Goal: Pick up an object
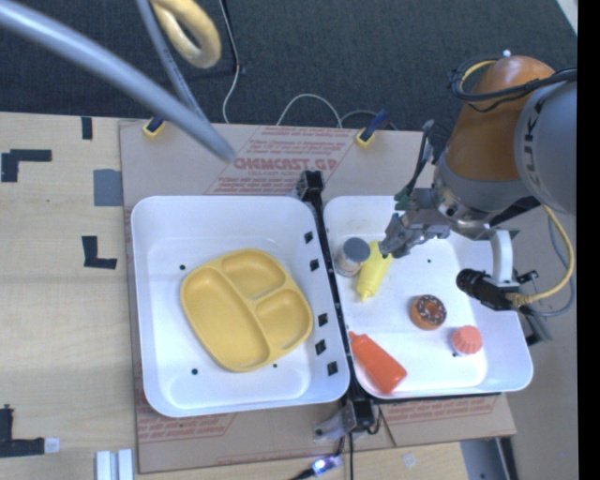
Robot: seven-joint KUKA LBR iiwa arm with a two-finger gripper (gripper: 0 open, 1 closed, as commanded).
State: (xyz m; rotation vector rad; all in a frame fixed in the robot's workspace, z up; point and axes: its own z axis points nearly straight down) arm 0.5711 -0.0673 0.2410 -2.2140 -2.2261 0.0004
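Camera view looked down at a slant on 2 shallow white bins side by side on a cardboard sheet over a wooden bench. At the upper left of the frame, a grey pole (103,70) ran diagonally down toward the cardboard, with a yellow loop (187,28) near the top edge. The left bin (155,281) filled the lower left centre and held a yellow divided plate (246,307) with 3 compartments, lying flat near its middle. A black divider strip (323,281) ran between the bins.

The right bin (502,370) held 5 things. A small grey-topped cylinder (353,253) stood near the divider in the bin's upper left. Just beside it, on its right, lay a yellow banana-like object (371,274), tilted and pointing down and left. An orange-red bottle-shaped object (377,363) lay along the lower left corner of the bin. Further right sat a brown doughnut (428,311), and near it, lower right, a small orange-pink object (466,340).

The gripper (398,239) hung above the upper end of the yellow banana-like object, close to it; whether its fingers were apart or together could not be told. The grey arm with its orange band (502,80) reached in from the upper right.
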